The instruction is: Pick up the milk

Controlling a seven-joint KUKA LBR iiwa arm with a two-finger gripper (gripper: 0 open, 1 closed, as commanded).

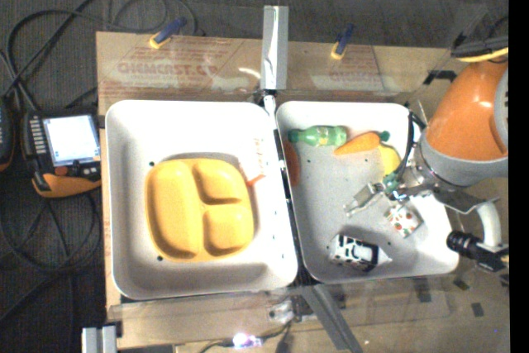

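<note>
I see my claw [364, 198] at centre-right of the frame, thin metal fingers spread wide, nothing between them, over the right bin [318, 260]. The milk [355, 252], a boxy black-and-white carton, lies on its side just below it, lower in the frame. Above: a tapered orange carrot [360, 143] and green plastic bottle [318, 135]. A glossy yellow compartment tray [201, 207] fills the left bin [124, 202]

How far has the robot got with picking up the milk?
Barely started, it seems. The milk carton, black and white, lies on the floor of the right bin near its front edge, so the lift is not done. In hand: the gripper is down in that bin, beside the carrot and green bottle, apart from the carton. Left: reaching the carton, gripping and raising it.
</note>
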